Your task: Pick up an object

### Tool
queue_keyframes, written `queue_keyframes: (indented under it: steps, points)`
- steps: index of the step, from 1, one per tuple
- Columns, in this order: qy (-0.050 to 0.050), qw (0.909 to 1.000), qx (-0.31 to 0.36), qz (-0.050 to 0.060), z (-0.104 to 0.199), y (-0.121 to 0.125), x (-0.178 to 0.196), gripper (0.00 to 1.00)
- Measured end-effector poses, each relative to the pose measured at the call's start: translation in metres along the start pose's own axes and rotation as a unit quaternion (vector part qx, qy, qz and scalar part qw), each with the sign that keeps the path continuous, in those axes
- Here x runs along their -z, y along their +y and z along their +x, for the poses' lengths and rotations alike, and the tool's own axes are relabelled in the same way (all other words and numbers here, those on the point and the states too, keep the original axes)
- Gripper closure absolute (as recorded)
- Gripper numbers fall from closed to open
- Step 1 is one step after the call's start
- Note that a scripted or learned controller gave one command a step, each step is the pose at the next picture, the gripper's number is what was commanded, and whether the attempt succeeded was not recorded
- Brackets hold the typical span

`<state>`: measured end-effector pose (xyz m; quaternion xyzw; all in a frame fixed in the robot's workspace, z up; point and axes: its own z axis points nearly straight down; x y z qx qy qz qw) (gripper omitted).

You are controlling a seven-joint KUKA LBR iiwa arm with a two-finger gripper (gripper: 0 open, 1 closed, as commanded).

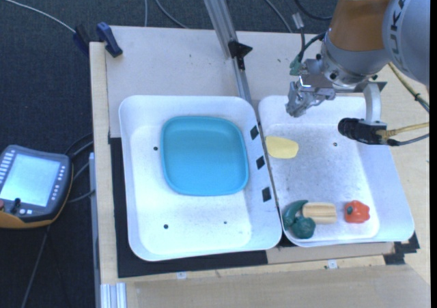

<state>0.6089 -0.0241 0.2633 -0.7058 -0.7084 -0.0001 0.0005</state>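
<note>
My gripper point(298, 107) hangs over the back left corner of the right bin point(382, 190), with nothing seen between its fingers. A yellow, rounded object point(281, 147) lies in that bin's left part, a short way in front of the gripper. Along the bin's front edge lie a dark green vegetable-like object point(298, 219), a tan block point(319, 213) touching it, and a red tomato-like object point(356, 212) further right.
The left bin point(140, 184) holds a turquoise square plate point(204, 155). A metal pole point(222, 20) rises at a slant from between the bins at the back. A blue clamp point(108, 38) sits at the bench's back left corner. A handheld pendant point(31, 184) lies left of the bench.
</note>
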Motion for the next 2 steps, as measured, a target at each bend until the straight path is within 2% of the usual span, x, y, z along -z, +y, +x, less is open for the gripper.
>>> queue_keyframes:
  steps: [2]
  points:
    - [0.0, 1.0, 0.0, 0.0, 0.107, -0.006, 0.0, 1.0]
